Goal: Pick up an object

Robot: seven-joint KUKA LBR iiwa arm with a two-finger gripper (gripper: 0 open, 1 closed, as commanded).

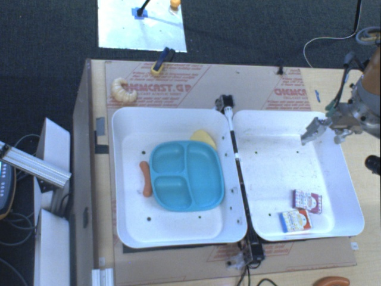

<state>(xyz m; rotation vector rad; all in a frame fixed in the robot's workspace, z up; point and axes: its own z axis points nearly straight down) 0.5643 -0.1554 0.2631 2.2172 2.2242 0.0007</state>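
Nothing is picked yet: your gripper [322,130] hangs over the right bin [268,159], far from two cartons [301,210]; finger state unclear.

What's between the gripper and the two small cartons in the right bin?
Camera view: only bare white bin floor lies between the gripper and the purple carton and blue carton.

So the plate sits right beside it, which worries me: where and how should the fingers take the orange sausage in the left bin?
Probably from straight above, at the sausage's middle, closing across its narrow width. It lies flat and lengthwise along the blue plate's left edge, so one finger would need the slim gap there.
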